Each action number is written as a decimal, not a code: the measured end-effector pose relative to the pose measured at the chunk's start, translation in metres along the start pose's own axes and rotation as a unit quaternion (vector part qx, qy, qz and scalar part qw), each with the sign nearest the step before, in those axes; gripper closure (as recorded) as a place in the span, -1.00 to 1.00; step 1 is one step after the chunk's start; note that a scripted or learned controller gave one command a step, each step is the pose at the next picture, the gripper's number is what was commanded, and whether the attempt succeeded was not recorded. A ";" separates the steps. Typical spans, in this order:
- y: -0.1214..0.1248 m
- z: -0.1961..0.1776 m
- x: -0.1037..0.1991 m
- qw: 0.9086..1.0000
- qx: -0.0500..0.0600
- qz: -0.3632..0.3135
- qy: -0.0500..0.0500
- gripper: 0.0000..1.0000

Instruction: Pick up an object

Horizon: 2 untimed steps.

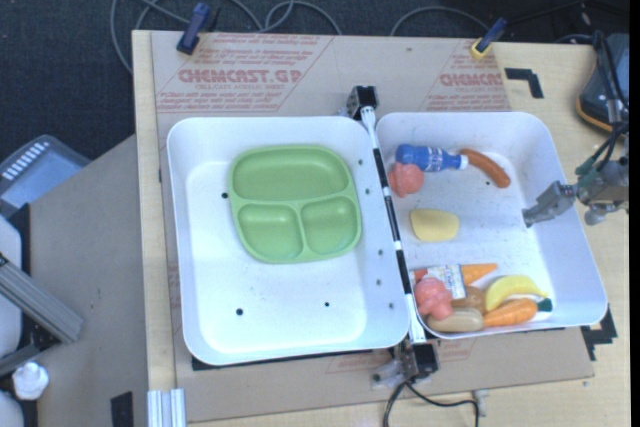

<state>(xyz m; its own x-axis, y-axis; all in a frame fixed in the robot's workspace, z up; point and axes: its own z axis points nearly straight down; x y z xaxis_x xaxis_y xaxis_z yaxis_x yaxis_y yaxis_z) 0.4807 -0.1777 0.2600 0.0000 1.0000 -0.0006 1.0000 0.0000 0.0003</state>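
Cardboard-topped bench (300,65) on dark carpet (70,35)

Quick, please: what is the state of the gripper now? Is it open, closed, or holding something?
Gripper: at the right wall of the right bin, nothing seen in it; open or closed cannot be told.

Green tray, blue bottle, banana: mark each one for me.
Green tray (292,177), camera view, floor of its large top compartment.
Blue bottle (428,157), camera view, middle of its body.
Banana (512,290), camera view, middle of its curve.
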 end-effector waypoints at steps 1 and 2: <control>0.071 0.126 -0.010 1.000 0.001 0.000 0.000 -1.00; 0.189 0.169 -0.020 1.000 -0.006 -0.001 -0.002 -1.00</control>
<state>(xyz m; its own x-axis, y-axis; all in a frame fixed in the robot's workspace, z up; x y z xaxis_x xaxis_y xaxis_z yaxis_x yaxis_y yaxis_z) 0.6702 -0.1980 0.0914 -0.0014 1.0000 -0.0043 0.9999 0.0015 0.0125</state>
